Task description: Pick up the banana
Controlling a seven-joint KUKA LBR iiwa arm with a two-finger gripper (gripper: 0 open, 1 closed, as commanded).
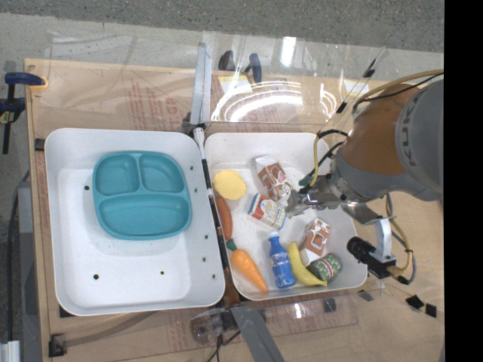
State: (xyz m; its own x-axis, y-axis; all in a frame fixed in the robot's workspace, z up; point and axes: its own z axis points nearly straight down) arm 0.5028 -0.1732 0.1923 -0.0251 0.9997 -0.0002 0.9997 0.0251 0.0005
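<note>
Status: the pick is not done. The banana [304, 267] lies untouched on the floor of the right bin [240, 143], at about 5 o'clock from the bin's centre, close to its near wall. Blue bottle [281, 261] sits just beside it at 9 o'clock, green can [326, 267] touches or nearly touches it at 3 o'clock, and a small carton [315, 237] is at its 12 o'clock. Carrot [247, 268] lies further off at 9 o'clock.

My gripper [300, 200] is at mid-bin, roughly 12 o'clock from the banana and apart from it, low over the cartons [270, 196]. I cannot tell how far my fingers are parted, nor whether they touch a carton; nothing shows between them.

Left to do, as I judge: shift toward 6 o'clock, descend on the banana, close, lift.

Farther off at 9 o'clock, the left bin [68, 277] holds a teal divided plate [142, 194].
</note>
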